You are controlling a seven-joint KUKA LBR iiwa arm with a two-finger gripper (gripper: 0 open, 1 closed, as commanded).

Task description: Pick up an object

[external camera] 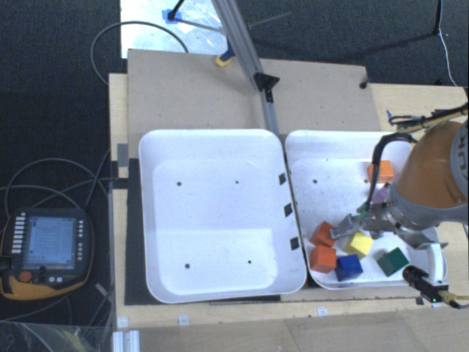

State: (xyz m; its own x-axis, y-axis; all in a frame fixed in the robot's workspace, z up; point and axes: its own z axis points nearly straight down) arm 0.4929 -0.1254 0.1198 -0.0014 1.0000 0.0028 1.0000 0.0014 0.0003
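The bench (190, 86) carries two shallow white bins side by side. The left bin (216, 211) takes up the middle of the view. The right bin (322, 160) holds all the small blocks, gathered toward its near edge.

The arm (432, 178) comes in from the right, grey with an orange band, and bends down over the right bin. Its gripper (346, 228) sits low among the blocks, just beside a yellow block (361, 243) and a red block (321, 234). Whether it is released or clenched cannot be told from this angle, and no block is seen between its tips.

A second red block (322, 258) lies at the bin's near left corner, touching a blue block (349, 267). A green block (393, 260) lies further right. An orange block (380, 171) sits apart near the arm, with a purple piece (379, 193) just below it.

A handheld control pad (45, 252) lies on the floor at the left.
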